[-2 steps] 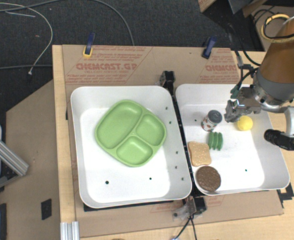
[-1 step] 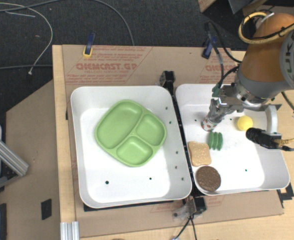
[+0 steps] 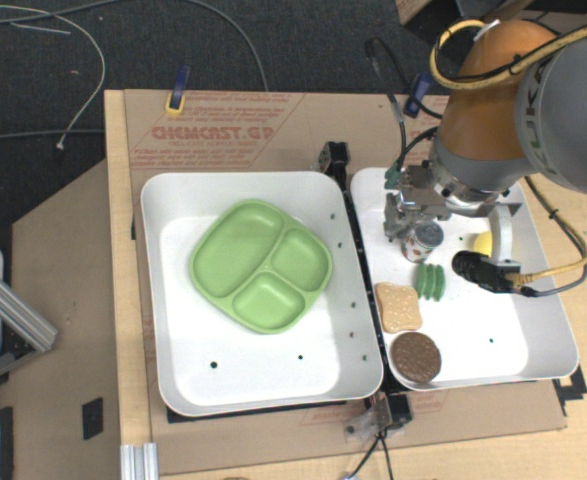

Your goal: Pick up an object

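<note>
1. Where the gripper (image 3: 414,230) hangs over the far left part of the right bin (image 3: 533,353), a small can (image 3: 420,240) with a grey lid and red side sits directly under it; the fingers are too hidden by the wrist to tell if they are spread or pressed together, or whether they touch the can.
2. Just near of the can lies a ridged green piece (image 3: 431,281), and nearer still a slice of toast (image 3: 400,307), close to the bin's left wall.
3. At the near left corner of the same bin rests a round brown cookie-like disc (image 3: 415,356), touching or almost touching the toast's near edge.
4. A yellow object (image 3: 483,242) shows to the right of the can, partly covered by the arm's hardware; its kind cannot be made out.
5. A black fitting (image 3: 483,271) with a yellow cable sticks out over the bin to the right of the green piece, crowding the middle of that bin.
6. The arm (image 3: 513,98), grey with an orange band, reaches in from the far right and hides the far end of the right bin.
7. In the left bin (image 3: 173,368), well apart from the gripper, a green divided plate (image 3: 261,265) with three compartments lies tilted diagonally near the middle.
8. Both bins sit side by side on a cardboard sheet (image 3: 223,118).
</note>
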`<control>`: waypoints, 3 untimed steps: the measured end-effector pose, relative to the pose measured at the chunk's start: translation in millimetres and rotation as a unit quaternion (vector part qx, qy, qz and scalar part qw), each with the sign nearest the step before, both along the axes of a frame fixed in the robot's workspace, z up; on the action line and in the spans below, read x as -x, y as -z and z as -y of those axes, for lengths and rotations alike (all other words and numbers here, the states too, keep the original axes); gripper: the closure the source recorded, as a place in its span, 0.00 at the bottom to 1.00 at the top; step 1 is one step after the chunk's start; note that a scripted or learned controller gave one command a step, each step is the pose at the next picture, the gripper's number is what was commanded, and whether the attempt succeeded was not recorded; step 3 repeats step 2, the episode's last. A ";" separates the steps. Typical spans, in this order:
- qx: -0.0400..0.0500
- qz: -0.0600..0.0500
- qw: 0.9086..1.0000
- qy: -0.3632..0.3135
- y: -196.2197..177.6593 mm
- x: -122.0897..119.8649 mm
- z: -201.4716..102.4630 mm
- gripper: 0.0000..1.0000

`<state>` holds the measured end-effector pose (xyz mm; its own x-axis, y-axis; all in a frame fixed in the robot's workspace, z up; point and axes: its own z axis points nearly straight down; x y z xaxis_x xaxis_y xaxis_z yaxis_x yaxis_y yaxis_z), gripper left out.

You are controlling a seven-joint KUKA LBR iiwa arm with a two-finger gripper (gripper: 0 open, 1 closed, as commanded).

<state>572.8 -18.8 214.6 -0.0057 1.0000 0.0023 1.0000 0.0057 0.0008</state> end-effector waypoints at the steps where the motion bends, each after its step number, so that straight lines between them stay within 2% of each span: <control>1: 0.000 0.001 1.000 -0.001 3.9 -21.3 -55.7 1.00; 2: 0.000 0.001 1.000 0.000 2.2 -37.8 -109.0 1.00; 3: 0.000 0.001 1.000 0.000 2.2 -37.8 -109.0 1.00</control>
